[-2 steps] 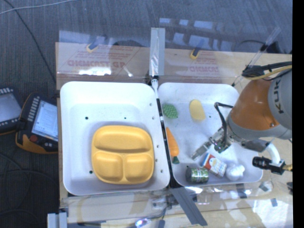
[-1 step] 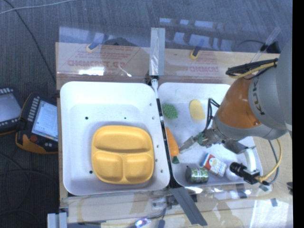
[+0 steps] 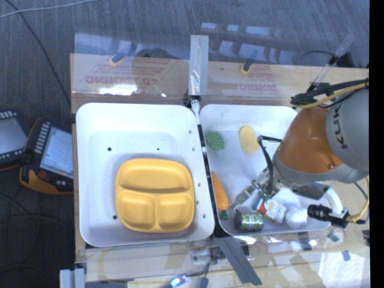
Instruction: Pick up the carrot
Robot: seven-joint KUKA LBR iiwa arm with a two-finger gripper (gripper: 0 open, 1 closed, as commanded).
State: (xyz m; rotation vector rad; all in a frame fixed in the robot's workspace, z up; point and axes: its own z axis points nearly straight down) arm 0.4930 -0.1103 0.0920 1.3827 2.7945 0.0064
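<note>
Carrot (image 3: 219,191) lies in the right bin (image 3: 282,114) by its left wall; yellow tray (image 3: 155,194) fills the left bin (image 3: 96,131); end effector (image 3: 249,194) open, empty.

The carrot (image 3: 219,193) is a small orange one with a green stub at its lower end. It lies flat in the right bin (image 3: 282,114), hard against that bin's left wall, its length running from 12 o'clock toward 6 o'clock, tilted slightly toward 5 o'clock.
</note>
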